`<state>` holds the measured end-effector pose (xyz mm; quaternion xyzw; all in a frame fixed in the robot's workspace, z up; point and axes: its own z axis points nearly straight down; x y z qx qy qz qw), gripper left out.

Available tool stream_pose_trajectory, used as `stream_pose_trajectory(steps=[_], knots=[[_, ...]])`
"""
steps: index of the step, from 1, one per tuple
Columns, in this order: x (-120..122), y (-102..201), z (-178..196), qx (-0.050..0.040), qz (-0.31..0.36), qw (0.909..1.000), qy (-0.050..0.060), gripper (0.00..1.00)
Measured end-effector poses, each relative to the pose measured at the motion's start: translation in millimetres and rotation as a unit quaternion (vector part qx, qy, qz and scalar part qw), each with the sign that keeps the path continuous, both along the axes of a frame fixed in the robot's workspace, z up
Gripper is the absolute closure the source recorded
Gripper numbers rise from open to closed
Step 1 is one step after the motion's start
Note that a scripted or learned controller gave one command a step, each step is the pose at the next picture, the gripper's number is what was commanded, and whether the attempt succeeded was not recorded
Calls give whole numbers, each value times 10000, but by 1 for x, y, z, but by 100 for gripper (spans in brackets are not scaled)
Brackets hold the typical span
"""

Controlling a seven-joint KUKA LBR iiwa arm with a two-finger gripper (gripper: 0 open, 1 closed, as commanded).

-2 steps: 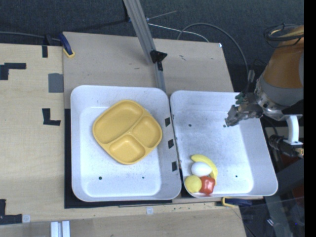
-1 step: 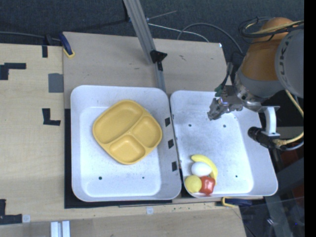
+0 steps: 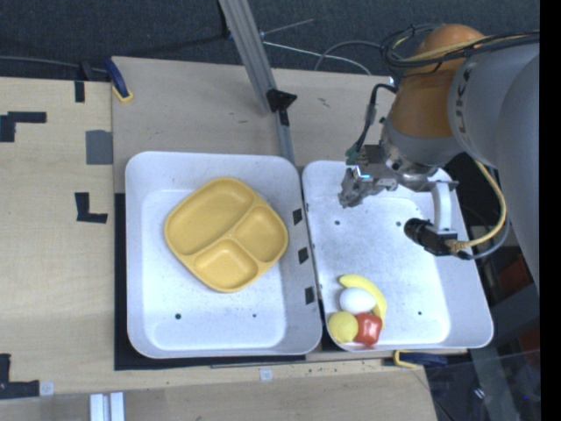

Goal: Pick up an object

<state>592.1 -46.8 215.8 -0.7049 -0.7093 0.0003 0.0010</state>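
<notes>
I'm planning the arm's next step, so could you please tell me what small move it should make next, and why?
Probably shift the gripper toward the near edge of the right bin, above the cluster of small objects. The gripper sits over the bin's far left part, well apart from the white, yellow and red pieces bunched at the near rim, and nothing lies beneath it to pick. The yellow tray is in the other bin.

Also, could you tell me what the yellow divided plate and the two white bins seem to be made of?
Yellow divided plate: probably moulded plastic, with a smooth, matte, uniform colour and soft rounded ridges. Left bin and right bin: likely thin formed plastic, white and slightly glossy, with rounded corners; the right one looks speckled and scuffed.
</notes>
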Motion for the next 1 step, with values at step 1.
stream_pose_trajectory(steps=[1], knots=[[17,57,11,6,9,10000,-11,100]])
